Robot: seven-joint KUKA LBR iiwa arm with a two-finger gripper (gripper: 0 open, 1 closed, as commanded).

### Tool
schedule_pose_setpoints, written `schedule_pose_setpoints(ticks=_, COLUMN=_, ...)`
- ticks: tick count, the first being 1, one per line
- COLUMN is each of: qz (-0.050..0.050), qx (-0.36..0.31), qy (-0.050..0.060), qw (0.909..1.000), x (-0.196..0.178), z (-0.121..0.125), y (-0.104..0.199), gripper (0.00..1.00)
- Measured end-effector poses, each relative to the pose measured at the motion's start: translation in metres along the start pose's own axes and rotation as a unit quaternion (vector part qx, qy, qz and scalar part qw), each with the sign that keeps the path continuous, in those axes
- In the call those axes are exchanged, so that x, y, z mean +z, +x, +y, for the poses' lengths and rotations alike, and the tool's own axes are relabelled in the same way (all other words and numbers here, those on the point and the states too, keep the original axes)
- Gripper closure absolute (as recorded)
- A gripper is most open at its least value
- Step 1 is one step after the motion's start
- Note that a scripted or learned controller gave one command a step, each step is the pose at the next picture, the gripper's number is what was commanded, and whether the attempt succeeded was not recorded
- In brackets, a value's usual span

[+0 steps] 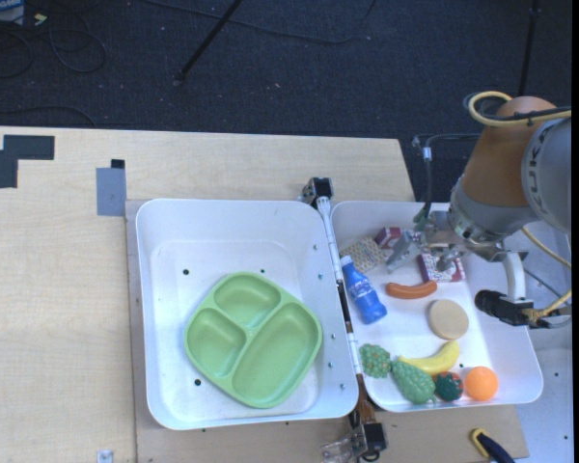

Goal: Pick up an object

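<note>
My gripper hangs low over the back of the right bin, its fingers spread open with nothing between them. Right under it lie a dark red and white packet and a tan patterned piece. An orange-red sausage lies just in front of the gripper. A blue bottle rests along the bin's left wall. Nearer the front are a tan round cookie, a yellow banana, a broccoli piece, a green vegetable, a small red and green fruit and an orange.
The left bin holds a green divided plate. The grey arm with its orange band comes in from the right above the right bin's back corner. A black clamp sits where the bins meet at the back.
</note>
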State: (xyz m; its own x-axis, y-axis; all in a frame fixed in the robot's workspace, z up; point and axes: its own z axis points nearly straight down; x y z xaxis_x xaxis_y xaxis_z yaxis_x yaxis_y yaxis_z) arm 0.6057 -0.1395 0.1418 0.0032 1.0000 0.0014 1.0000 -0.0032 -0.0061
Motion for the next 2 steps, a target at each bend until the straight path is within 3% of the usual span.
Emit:
schedule_pose_setpoints(ticks=1, qz=-0.001, qx=-0.002, qy=-0.004, qw=1.0, x=0.052, z=0.001, y=-0.037, gripper=0.0)
schedule_pose_setpoints(ticks=2, qz=0.0, qx=-0.001, qy=-0.001, qw=1.0, x=0.039, z=-0.012, y=-0.074, gripper=0.0)
